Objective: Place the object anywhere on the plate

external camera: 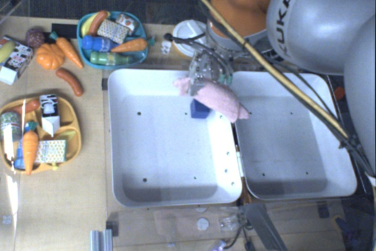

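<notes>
— Gripper [208,74] status?
— Hanging over the left bin's [170,185] far right corner; a pink cloth [218,100] droops from it, seemingly pinched between closed fingers.
— Beneath?
— Blue block [200,110], just below the cloth.

A blue bowl [111,59] of toy food is sitting far left on the bench. A yellow tray [73,132] of toys is lying at the left, with an orange pumpkin [49,56] and a sausage [70,82] lying between them.
</notes>
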`<state>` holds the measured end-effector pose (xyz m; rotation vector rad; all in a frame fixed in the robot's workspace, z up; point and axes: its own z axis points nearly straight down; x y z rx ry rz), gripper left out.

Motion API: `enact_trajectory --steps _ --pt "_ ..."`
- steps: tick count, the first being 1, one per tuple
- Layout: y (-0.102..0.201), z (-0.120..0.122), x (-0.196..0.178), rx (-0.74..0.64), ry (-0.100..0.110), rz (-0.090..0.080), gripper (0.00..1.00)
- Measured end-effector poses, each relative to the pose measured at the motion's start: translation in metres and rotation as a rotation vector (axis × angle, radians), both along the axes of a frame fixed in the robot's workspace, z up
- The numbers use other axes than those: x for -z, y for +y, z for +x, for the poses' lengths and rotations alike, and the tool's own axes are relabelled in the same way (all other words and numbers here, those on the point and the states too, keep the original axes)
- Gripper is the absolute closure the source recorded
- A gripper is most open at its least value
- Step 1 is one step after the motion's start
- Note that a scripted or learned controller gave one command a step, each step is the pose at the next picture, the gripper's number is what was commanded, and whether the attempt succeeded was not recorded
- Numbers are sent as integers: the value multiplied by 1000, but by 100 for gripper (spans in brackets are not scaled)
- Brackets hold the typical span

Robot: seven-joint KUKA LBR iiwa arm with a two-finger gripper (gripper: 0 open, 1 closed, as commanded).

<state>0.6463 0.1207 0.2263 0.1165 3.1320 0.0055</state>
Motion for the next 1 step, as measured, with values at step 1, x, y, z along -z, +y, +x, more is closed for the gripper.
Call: enact_trajectory --steps 1 --pt "0 0 0 1 -1 0 0"
